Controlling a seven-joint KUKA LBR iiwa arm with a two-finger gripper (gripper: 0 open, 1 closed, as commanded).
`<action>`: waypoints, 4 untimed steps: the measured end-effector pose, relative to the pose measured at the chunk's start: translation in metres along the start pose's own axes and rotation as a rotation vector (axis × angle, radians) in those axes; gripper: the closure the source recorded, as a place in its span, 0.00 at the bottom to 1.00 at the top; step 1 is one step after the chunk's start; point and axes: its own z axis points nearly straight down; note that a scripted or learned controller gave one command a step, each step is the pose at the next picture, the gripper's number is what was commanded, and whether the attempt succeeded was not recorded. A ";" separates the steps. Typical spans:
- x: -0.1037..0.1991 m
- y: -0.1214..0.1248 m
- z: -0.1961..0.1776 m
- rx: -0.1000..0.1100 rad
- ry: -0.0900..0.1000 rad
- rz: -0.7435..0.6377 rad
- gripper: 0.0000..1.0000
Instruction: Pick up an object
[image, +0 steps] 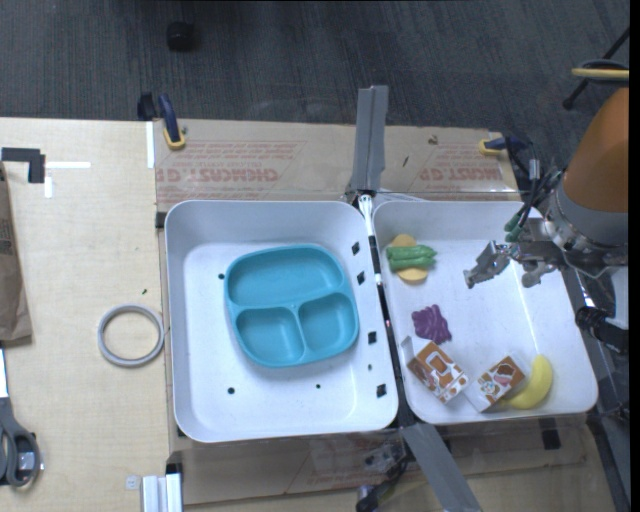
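Bright even overhead light, soft shadows, slight blur throughout.

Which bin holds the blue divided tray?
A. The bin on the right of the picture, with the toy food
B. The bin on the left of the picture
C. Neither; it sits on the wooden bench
B: the blue divided tray lies inside the left bin, while the right bin holds the banana and other small items.
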 end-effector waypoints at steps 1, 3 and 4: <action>0.024 -0.022 0.100 0.001 0.001 -0.076 0.00; 0.018 -0.007 0.143 -0.005 -0.001 -0.552 0.00; 0.019 -0.059 0.144 -0.002 0.000 -0.641 0.00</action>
